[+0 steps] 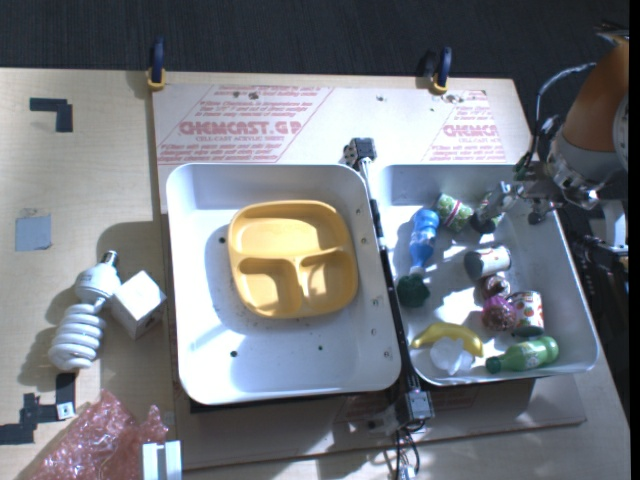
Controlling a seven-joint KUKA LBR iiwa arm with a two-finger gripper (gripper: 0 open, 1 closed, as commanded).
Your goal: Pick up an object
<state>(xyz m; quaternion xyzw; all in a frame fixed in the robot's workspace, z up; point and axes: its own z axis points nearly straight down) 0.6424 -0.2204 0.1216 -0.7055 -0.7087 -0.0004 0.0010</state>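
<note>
Hovering gripper point(497, 205) sits above the right bin point(570, 268), near a small can point(454, 210).

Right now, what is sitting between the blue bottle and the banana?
In the camera view, a dark green round thing lies in the right bin, between the blue bottle above it and the banana below it.

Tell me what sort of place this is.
Probably a robotics lab's grasping bench: two white bins, left and right, sit on a clamped board, the right one filled with small toy-like objects, and the arm's end effector reaches into it.
</note>
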